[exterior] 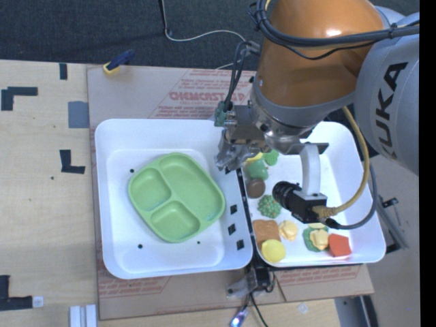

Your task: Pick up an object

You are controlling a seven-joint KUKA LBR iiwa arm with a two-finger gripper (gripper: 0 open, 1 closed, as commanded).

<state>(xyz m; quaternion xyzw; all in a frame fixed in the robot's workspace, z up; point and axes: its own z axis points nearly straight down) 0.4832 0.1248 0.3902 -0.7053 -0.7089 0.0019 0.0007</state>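
My gripper (235,157) hangs low over the inner edge of the right bin (354,157), beside the divider between the two bins. Just right of it lie a yellow-green piece (257,159), a green round piece (270,159) and a dark green piece (257,170). Below them sit a brown ball (255,188), a green broccoli (268,208), a tan bread piece (266,230), a yellow lemon (273,251), a pale yellow piece (288,231), a yellow-green toy (316,238) and an orange block (340,245). Nothing shows between the fingers.
A green three-compartment plate (176,196) lies in the left bin (109,182). The arm's orange wrist band (317,39) looms over the right bin's upper half. A black cylinder (294,199) and cable hang from the arm over the toys.
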